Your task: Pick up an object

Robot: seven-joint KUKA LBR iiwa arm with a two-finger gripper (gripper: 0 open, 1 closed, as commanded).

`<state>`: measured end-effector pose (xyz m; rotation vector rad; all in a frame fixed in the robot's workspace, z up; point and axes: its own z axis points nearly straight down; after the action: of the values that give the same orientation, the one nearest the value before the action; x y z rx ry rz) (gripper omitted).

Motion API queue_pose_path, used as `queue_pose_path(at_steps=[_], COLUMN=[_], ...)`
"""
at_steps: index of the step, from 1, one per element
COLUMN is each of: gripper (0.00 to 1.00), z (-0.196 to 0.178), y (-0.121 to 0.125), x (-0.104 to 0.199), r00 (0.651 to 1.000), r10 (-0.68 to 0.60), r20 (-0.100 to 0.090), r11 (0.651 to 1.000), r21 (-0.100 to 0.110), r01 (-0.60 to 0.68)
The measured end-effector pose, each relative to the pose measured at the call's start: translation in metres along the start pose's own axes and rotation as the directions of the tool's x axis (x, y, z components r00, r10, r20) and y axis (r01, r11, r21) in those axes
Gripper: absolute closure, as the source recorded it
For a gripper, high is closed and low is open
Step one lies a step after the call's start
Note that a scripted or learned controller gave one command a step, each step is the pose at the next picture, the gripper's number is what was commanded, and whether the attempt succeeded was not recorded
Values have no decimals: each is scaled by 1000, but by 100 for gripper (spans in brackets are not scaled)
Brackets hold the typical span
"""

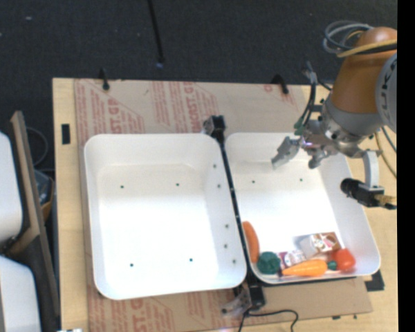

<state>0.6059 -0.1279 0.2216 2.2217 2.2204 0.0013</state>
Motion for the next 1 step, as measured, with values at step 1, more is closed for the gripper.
queue_pose_path(at_steps=[1], gripper=[0], z=[127], y=[16], x=[3], r00=[1000], r10=[-1], r20=[-1], r11=[1000], r21=[11], r01=[1])
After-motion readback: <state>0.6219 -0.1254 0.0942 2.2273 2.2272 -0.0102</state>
